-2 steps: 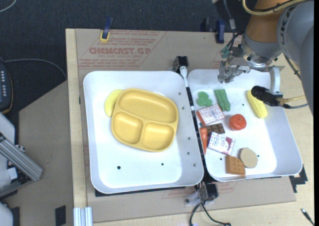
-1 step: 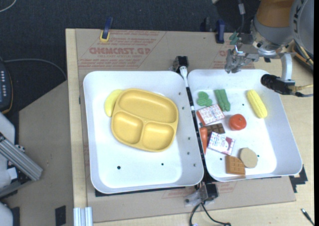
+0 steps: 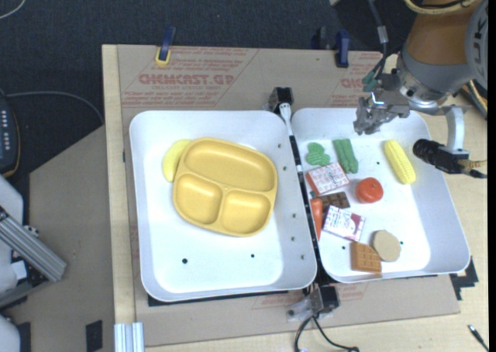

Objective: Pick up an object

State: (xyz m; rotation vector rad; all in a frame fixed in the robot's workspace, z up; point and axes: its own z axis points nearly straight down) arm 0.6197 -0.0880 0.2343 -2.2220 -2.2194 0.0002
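Above the far part of the right bin point(image 3: 446, 211) the gripper point(image 3: 372, 123) hung with nothing between its fingers; whether they stood apart or together could not be told. Below it in that bin lay a green pea pod point(image 3: 346, 154), a green leafy piece point(image 3: 317, 154), a corn cob point(image 3: 400, 161), a red tomato point(image 3: 370, 190), two small printed packets point(image 3: 328, 178), a waffle point(image 3: 366, 257) and a round cookie point(image 3: 387, 246). The left bin point(image 3: 155, 250) held a yellow divided tray point(image 3: 223, 185).
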